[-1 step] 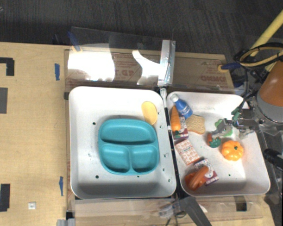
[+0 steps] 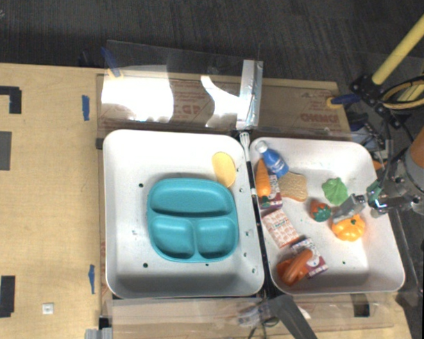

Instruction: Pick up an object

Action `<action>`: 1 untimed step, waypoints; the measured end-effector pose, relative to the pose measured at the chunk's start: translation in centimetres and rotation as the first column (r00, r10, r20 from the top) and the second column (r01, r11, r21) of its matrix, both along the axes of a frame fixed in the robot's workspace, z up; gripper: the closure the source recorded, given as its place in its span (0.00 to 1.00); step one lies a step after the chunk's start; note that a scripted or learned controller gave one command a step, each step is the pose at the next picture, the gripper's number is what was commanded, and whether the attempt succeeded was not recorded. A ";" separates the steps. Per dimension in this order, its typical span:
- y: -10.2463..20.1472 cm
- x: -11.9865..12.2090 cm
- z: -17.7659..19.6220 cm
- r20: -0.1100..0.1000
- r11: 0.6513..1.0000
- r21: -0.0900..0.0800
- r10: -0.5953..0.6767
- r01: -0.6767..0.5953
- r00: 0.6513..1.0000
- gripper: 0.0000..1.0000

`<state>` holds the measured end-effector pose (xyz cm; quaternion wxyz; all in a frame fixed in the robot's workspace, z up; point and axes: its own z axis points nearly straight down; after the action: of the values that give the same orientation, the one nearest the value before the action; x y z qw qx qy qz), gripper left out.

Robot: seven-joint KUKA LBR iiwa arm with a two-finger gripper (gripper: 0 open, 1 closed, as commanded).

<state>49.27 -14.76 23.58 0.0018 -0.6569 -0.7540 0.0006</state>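
Left bin [image 2: 121, 197]: holds a teal divided tray [image 2: 193, 218] sitting in the middle, plus a yellow lemon-looking piece [image 2: 224, 168] up by the top right corner, just beside the wall shared with the other bin.

Right bin [image 2: 375, 275]: this is where all the clutter is.

Gripper [image 2: 360, 200]: comes in from the right edge, hanging low over the right half of the right bin. Honestly can't tell if it's released or clenched, the tip is a small blur of metal from up here.

Closest object: an orange pepper-ish thing [image 2: 349, 228], sitting just below the gripper tip, near touching or touching, can't say which. Nothing visibly pinched.

Also near the tip: a green leafy piece [image 2: 334, 190] just up and left of it, and a small teal and red bit [image 2: 319, 211] to the left.

Left side of right bin: a blue-capped bottle [image 2: 272, 160] at the top, a carrot [image 2: 264, 182] along the shared wall, a tan cracker-like square [image 2: 292, 187] next to it, and a red and white packet [image 2: 281, 228] below.

Bottom of right bin: a red-orange item [image 2: 294, 267] lying against another small packet [image 2: 315, 263], well apart from the gripper.
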 end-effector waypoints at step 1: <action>1.9 2.8 0.6 0.004 0.997 -0.002 0.081 -0.081 0.997 0.00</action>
<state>52.12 -12.85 24.14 -0.0005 -0.6257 -0.7800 0.0001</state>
